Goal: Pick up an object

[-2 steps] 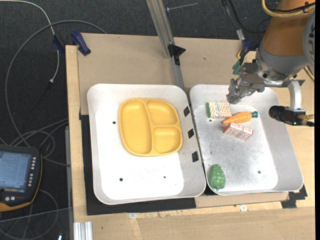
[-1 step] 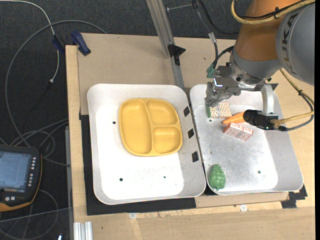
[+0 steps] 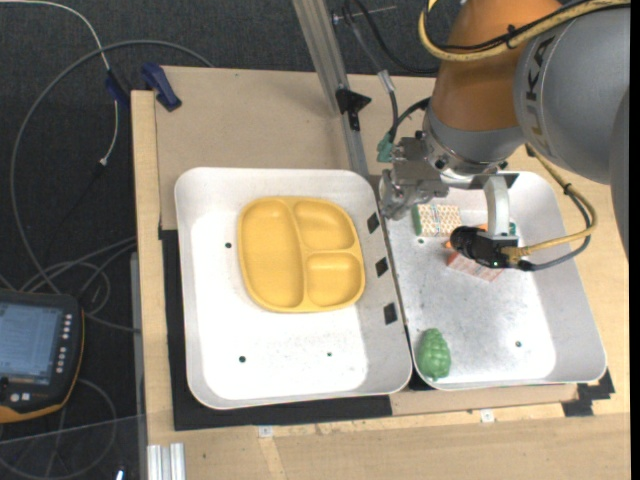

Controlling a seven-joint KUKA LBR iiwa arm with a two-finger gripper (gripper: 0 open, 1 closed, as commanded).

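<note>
In the right bin (image 3: 560, 308), a green lumpy object (image 3: 434, 353) lies near the front left corner. A small white packet with red dots (image 3: 436, 218) lies at the back left of that bin, and a white-and-red edge (image 3: 478, 267) shows just in front of it; I cannot tell if they are one object. My gripper (image 3: 400, 198) hangs low over the bin's back left, just left of the packet and close to the wall between the bins. Nothing is visibly held.
The left bin (image 3: 205, 268) holds a yellow divided plate (image 3: 300, 253). A metal pole (image 3: 330, 63) rises behind the bins. The arm's big grey and orange body (image 3: 500, 58) covers the right bin's back edge.
</note>
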